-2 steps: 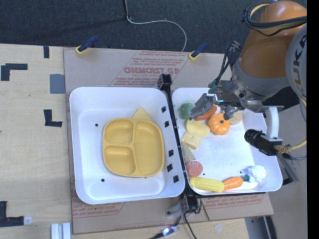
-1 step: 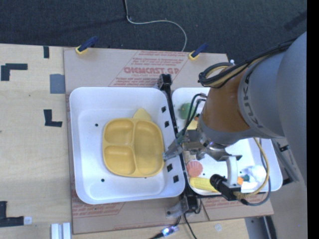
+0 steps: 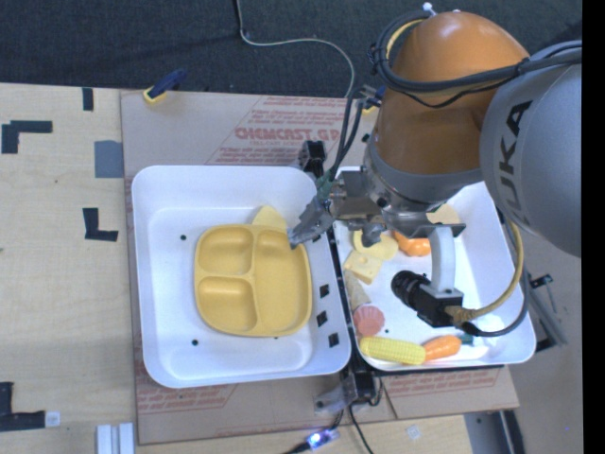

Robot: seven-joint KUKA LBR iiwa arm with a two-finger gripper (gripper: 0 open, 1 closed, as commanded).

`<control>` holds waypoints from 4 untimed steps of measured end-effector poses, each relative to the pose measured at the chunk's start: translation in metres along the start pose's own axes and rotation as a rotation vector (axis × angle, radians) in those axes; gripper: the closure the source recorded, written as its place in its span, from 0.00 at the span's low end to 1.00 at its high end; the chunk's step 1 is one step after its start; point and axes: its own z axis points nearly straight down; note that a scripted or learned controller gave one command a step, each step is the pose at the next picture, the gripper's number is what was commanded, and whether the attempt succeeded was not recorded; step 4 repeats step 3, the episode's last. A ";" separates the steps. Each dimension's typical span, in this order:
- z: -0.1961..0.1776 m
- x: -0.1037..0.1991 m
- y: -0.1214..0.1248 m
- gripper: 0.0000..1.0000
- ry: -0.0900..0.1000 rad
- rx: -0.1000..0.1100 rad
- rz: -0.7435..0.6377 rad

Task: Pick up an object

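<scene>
One camera sat high above the bench [image 3: 57,253] and looked down at a slant. It saw both white bins [image 3: 151,253] together (quite close). The arm [image 3: 454,93] came in from the right.

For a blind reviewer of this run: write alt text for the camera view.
A grey and orange robot arm reaches in from the right, its gripper low over the divide between two white bins. The left bin holds a yellow divided tray; the right bin holds toy food, including corn, a carrot and cheese wedges.
</scene>
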 end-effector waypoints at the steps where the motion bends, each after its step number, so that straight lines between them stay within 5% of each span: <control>1: -0.002 -0.004 -0.001 1.00 -0.005 0.015 0.007; 2: -0.068 -0.061 0.000 1.00 -0.004 0.005 0.015; 3: -0.111 0.006 0.001 1.00 -0.002 0.008 0.003; 4: -0.111 0.006 0.001 1.00 -0.002 0.008 0.003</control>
